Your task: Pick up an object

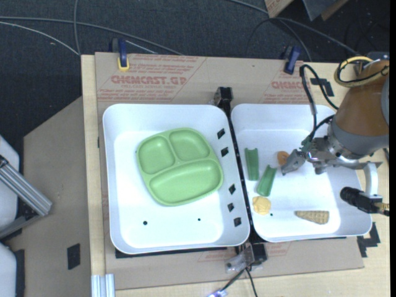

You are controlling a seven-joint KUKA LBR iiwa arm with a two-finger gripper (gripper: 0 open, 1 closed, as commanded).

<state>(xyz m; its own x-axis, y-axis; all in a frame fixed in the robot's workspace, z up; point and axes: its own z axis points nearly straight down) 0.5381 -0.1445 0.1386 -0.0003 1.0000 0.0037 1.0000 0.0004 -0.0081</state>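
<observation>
Two white bins are sitting side by side on a cardboard-topped bench [185, 73]: the left bin [124, 184] is holding one green divided plate [179, 166], and the right bin [346, 228] has two green sticks [252, 163], one yellow lump [262, 205], one tan cone [312, 216] and one small orange bit [283, 157]. The gripper [296, 161] is hovering low beside that orange bit with its fingers spread and nothing between them. Cables are trailing over the dark carpet [185, 17] behind the bench.
</observation>
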